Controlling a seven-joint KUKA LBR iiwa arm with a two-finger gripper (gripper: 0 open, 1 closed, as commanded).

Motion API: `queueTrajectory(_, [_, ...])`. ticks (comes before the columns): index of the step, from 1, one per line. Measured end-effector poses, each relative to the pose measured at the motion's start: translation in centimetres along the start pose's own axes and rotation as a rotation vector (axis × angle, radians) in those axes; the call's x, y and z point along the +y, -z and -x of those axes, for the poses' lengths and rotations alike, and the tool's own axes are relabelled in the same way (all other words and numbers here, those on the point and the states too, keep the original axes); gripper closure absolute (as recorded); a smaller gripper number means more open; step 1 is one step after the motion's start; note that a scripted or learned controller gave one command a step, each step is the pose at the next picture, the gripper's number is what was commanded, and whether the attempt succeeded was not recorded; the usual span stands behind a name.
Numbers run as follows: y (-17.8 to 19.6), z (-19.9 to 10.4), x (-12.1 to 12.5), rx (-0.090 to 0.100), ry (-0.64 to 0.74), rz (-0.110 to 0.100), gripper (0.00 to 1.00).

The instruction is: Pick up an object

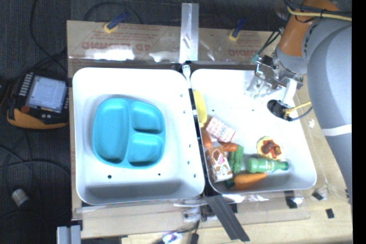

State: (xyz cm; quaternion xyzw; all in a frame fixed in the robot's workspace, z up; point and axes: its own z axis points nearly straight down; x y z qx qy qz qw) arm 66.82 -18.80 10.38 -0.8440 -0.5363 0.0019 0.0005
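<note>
- The hand [264,84] is hovering over the right bin's [303,140] far right corner, gripping nothing; finger spread unclear
- Toy food, including a green bottle [266,166], is lying along that bin's near edge

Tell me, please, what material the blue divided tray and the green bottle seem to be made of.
The blue tray looks like moulded plastic: uniform colour, rounded compartments, soft sheen. The green bottle is probably glossy plastic too, judging by its bright highlights, though it is small here.
</note>
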Motion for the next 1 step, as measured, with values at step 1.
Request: queueTrajectory(1, [4.88,2.24,0.99,-0.002,-0.479,0.0,1.0])
